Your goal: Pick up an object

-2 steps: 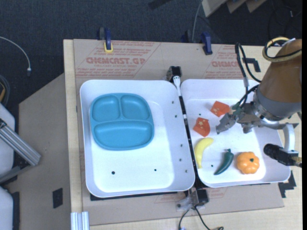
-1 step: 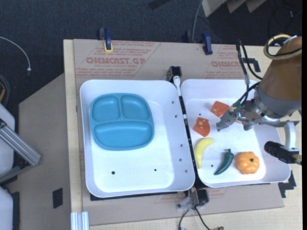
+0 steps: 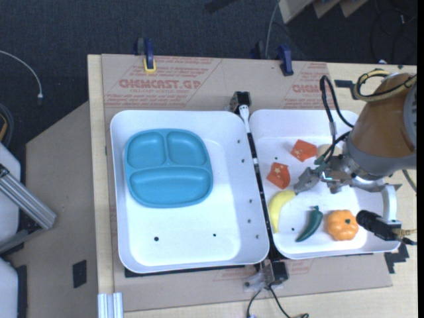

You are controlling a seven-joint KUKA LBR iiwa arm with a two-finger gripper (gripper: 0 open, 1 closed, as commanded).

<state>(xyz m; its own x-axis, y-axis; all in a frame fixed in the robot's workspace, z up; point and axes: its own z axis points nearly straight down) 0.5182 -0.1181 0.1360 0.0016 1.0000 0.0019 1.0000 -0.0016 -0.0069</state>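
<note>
The right bin (image 3: 265, 126) holds several toy foods: an orange wedge (image 3: 303, 150), a red strawberry-like piece (image 3: 279, 174), a yellow banana (image 3: 280, 206), a green pepper (image 3: 309, 224) and an orange pumpkin (image 3: 342, 224). My gripper (image 3: 322, 177) hangs over the middle of this bin, right of the red piece and above the green pepper. Its fingers (image 3: 306, 181) are spread apart and point left, with nothing between them. The grey arm with its orange band (image 3: 387, 114) comes in from the right.
The left bin (image 3: 228, 230) carries a blue divided plate (image 3: 169, 167). A black divider strip (image 3: 249, 138) runs between the bins. Blue clamps (image 3: 149, 52) hold the cardboard base at the back. Cables (image 3: 329, 108) loop near the arm.
</note>
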